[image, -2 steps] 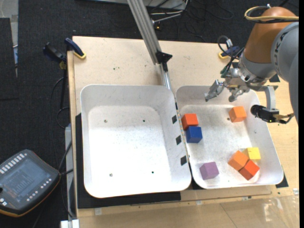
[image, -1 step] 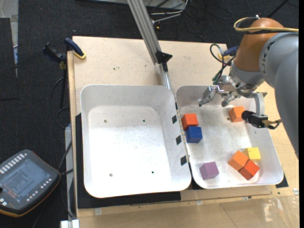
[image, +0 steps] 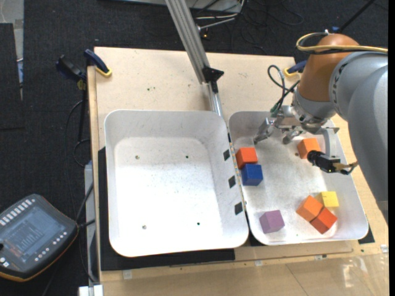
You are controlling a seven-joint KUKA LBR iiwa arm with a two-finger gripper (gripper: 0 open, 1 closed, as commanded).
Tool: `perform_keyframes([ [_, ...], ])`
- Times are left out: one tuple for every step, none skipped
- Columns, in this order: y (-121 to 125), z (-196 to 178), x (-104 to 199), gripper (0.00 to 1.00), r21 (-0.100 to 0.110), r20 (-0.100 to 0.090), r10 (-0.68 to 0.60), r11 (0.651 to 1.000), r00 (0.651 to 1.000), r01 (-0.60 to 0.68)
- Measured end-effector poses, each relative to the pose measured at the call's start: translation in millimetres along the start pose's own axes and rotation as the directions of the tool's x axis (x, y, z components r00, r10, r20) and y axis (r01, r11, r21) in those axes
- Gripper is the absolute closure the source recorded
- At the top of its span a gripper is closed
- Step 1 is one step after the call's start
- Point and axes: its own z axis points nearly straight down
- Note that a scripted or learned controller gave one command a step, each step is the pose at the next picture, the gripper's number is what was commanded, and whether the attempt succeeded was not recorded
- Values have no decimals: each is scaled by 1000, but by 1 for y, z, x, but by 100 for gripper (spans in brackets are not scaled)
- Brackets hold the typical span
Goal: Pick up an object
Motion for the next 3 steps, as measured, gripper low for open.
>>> perform_keyframes([
  [2, -13, 0, 100, -6, 2, -1, 1000, 1000, 1],
  [1, -77, 3, 100, -12, 2, 1, 1000, 1000, -1],
  [-1, -129, 12, 100, -12, 1, 0, 1000, 1000, 0],
])
